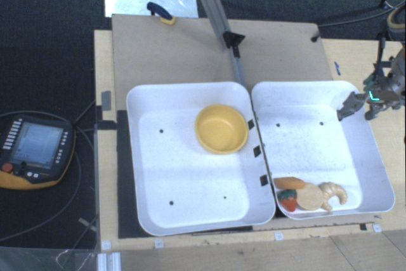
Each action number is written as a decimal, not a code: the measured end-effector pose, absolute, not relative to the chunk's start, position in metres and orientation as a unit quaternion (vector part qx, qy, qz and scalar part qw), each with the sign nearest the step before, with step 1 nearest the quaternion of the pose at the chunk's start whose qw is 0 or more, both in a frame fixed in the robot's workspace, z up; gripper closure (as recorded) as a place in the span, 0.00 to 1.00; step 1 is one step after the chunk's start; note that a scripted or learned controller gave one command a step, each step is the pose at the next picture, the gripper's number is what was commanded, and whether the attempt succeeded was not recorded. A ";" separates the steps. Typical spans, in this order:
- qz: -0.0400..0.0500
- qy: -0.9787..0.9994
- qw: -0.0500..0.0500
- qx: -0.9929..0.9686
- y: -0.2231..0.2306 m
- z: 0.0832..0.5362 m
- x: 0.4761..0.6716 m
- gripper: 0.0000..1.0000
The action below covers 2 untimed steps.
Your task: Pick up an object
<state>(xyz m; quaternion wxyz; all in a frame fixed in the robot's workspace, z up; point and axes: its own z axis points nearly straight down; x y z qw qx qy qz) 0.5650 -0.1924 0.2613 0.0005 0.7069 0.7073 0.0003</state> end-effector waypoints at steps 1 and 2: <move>0.000 0.707 0.000 0.707 -0.192 0.261 0.565 0.00; -0.001 0.707 -0.001 0.707 -0.194 0.214 0.573 0.00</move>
